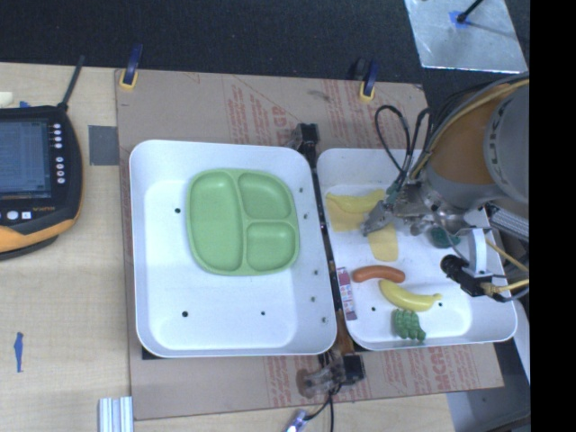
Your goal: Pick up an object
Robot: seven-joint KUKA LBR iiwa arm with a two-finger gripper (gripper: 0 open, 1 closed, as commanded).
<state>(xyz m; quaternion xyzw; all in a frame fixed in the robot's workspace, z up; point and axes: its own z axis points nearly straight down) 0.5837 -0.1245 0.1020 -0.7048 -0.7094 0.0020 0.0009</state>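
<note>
Banana (409, 296), a light, stiff, smooth plastic toy, is seen at the right bin's (504, 329) 5 o'clock, beside the sausage (378, 274). It would best be gripped across its middle. Whether the hand (389, 216) is wide or narrow cannot be told.

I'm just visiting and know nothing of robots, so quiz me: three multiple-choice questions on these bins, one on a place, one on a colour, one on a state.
1. Where is the divided plate?
A. left bin
B. right bin
C. on the cardboard

2. What colour is the sausage?
A. blue
B. orange-red
C. white

3. How does the banana lie?
A. loose on the bin floor
B. on the plate
C. outside the bins

Answers: 1 A, the plate sits in the left bin. 2 B, orange-red against the white right bin. 3 A, it lies beside the broccoli.
</note>
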